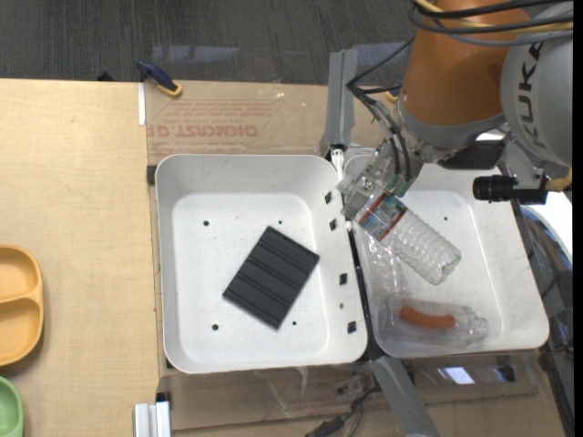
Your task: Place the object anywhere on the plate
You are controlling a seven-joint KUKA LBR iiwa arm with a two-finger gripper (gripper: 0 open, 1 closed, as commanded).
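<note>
Overhead slanted view of a pale wooden counter (73, 171) with two shallow white bins side by side. At the far left edge sits part of a yellow divided dish (14, 303), with a sliver of something green (7, 408) below it. Next comes the left bin (162, 244), holding one flat black ribbed slab (271, 277) that lies diagonally on its floor; this is probably the plate the task means, though the yellow dish could also be the one. Across the shared wall, the right bin (483, 226) holds a clear plastic bottle (419, 244) with a coloured label, its long axis running from upper left down to lower right, and a second crumpled clear bottle (428, 321) with something orange inside, near the front wall. The end effector (373, 189) hangs at the upper left corner of the right bin, touching or just above the labelled end of the first bottle; whether it is spread or clamped cannot be told, nor whether it holds the bottle. The slab lies to its left and a little nearer the viewer. The grey and orange arm (455, 53) enters from the upper right
</note>
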